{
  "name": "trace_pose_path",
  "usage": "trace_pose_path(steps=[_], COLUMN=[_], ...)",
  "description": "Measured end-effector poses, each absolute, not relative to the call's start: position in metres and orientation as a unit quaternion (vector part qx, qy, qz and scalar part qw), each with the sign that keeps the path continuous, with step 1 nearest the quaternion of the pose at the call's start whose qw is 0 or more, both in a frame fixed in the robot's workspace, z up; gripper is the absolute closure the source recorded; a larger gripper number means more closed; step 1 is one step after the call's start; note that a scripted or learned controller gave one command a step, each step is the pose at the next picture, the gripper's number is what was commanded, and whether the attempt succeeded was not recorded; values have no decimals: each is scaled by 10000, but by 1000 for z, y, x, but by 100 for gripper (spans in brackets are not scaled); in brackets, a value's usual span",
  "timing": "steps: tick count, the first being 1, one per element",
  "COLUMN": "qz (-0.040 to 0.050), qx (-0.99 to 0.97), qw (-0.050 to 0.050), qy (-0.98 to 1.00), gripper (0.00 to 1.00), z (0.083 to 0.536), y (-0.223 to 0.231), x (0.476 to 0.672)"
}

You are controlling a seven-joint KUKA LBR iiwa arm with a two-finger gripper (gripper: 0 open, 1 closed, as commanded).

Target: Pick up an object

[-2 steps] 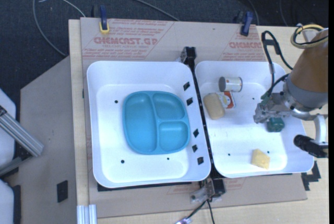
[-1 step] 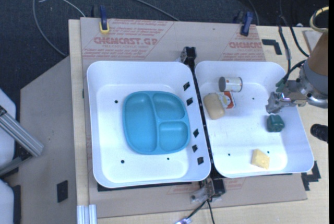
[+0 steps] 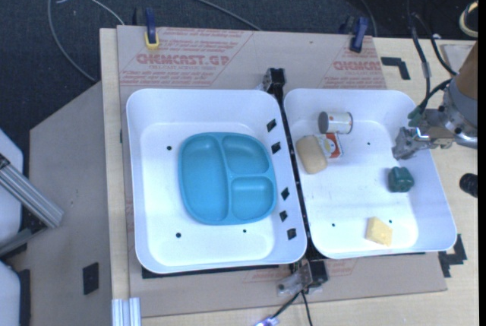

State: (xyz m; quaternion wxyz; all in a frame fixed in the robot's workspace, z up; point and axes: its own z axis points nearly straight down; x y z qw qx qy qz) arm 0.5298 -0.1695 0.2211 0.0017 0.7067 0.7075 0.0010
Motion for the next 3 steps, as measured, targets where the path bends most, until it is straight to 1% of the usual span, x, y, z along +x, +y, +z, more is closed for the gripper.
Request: trace_pose_path(steps=[1,2,3], qz=[7,4,11], qx=[7049,7052,7049], qw=[-21,-25,-8], qy=[7093,7090,7093], gripper=[100,100,100], z=[212,204,200], y=[-114,-61,-12], x=[536,544,555])
